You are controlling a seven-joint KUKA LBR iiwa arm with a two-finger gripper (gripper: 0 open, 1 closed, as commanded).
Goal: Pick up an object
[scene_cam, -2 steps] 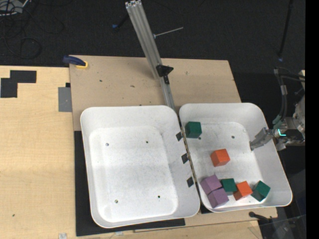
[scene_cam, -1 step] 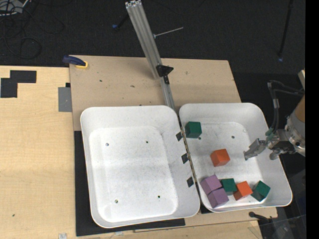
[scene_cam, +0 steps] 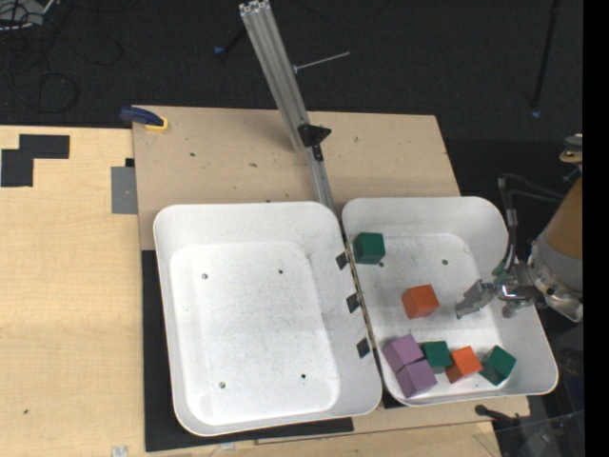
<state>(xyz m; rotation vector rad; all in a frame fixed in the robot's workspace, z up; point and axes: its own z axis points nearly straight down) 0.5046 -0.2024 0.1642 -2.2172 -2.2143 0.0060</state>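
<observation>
The right bin (scene_cam: 473, 204) holds several cubes. A green cube (scene_cam: 368, 248) sits near its far left, and an orange cube (scene_cam: 420, 301) lies in the middle. Along the near wall are two purple cubes (scene_cam: 409, 364), a small green cube (scene_cam: 437, 354), another orange cube (scene_cam: 464, 362) and a green cube (scene_cam: 498, 364). My gripper (scene_cam: 489, 303) hangs over the bin's right side, to the right of the middle orange cube and apart from it. It is open, with nothing between its fingers (scene_cam: 469, 302).
The left bin (scene_cam: 190, 219) stands beside the right one, joined by black clips (scene_cam: 352, 301). A slanted aluminium post (scene_cam: 278, 69) rises behind the bins. A blue and yellow clamp (scene_cam: 143, 117) lies at the bench's far left corner.
</observation>
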